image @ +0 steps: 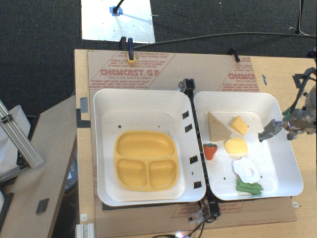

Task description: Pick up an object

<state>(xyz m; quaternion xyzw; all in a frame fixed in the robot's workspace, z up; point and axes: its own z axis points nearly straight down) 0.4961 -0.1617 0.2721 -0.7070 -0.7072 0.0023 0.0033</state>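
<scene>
Cheese wedge (239, 125), yellow, lies just left of my tool (270, 131) in the right bin (292, 170); it looks light, rigid, slick. I'd pinch its flat sides. Tool's opening: cannot tell.

One fixed overhead camera (slanted) looks down on both bins (148, 95).

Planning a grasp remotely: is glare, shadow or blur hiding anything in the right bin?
Camera view: even lighting, soft shadows; the white fried egg blends into the white right bin; the gripper at the bin's right rim looks slightly blurred; other toys read clearly.
</scene>
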